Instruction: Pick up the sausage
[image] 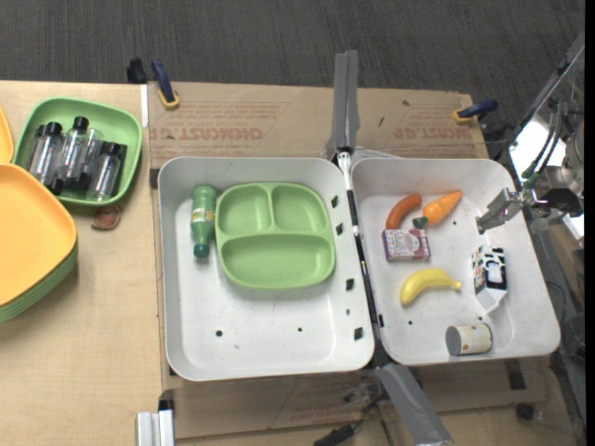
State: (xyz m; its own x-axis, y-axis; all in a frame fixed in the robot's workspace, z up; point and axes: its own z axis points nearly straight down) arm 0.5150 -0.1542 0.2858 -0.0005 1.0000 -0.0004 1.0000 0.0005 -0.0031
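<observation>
One sausage (403,211), reddish-orange and slightly curved, lies at twelve o'clock in the right bin (521,342). At its three o'clock the gripper (497,214) hovers; open or closed, I cannot tell.

I have one fixed camera, mounted above the desk (242,119) and tilted down at a slant. It sits far enough back to take in both white bins: left bin (186,342), right bin (521,333).
</observation>
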